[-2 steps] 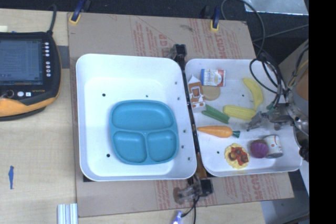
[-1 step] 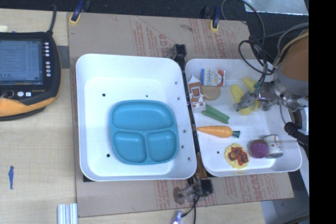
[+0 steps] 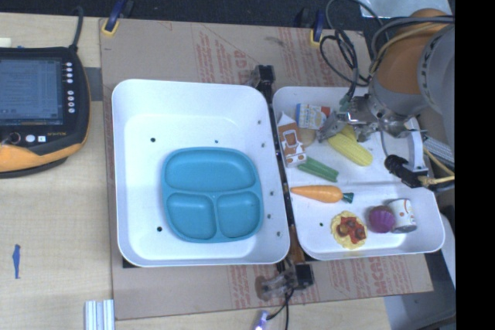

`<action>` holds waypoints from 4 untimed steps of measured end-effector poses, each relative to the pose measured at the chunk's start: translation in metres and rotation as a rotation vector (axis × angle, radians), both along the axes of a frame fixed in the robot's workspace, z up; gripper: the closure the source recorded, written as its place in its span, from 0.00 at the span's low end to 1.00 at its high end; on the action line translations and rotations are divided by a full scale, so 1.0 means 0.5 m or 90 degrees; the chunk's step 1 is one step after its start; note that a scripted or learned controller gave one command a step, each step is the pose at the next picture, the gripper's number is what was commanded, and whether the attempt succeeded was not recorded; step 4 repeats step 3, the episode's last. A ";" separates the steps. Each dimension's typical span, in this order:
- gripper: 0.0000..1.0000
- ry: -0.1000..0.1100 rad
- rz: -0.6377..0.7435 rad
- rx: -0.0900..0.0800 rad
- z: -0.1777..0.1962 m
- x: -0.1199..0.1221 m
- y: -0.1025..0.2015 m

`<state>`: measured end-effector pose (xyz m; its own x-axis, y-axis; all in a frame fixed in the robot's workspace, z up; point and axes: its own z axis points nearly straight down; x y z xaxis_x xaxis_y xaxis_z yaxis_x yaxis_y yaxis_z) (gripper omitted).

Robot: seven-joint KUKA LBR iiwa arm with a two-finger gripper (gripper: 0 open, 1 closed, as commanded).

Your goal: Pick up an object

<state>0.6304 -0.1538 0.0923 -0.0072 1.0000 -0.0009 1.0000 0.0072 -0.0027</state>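
I have the two-finger gripper [image 3: 346,122] low in the right white bin [image 3: 433,243], reaching for the yellow plastic corn cob [image 3: 349,148] just beside it (grip state: I cannot tell), so next I must close squarely on it.

Two bins side by side on the bench [image 3: 62,228].
Left bin [image 3: 131,166]: divided tray [image 3: 210,193] at centre. Right bin [image 3: 421,239]: corn cob [image 3: 349,149] at rear; pea pod [image 3: 319,169] before it; carrot [image 3: 317,193] nearer still; pizza slice [image 3: 349,229], onion [image 3: 380,219] and can [image 3: 402,214] along the front, left to right. Pendant [image 3: 39,108] lies left of both bins.
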 end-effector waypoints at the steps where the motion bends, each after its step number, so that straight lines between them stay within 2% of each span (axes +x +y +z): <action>1: 0.00 0.001 -0.001 0.000 -0.002 -0.126 0.003; 2: 1.00 0.002 0.000 -0.001 0.019 -0.126 0.001; 3: 1.00 0.000 -0.002 0.001 0.200 -0.056 0.151; 4: 1.00 0.000 -0.002 0.001 0.200 -0.056 0.151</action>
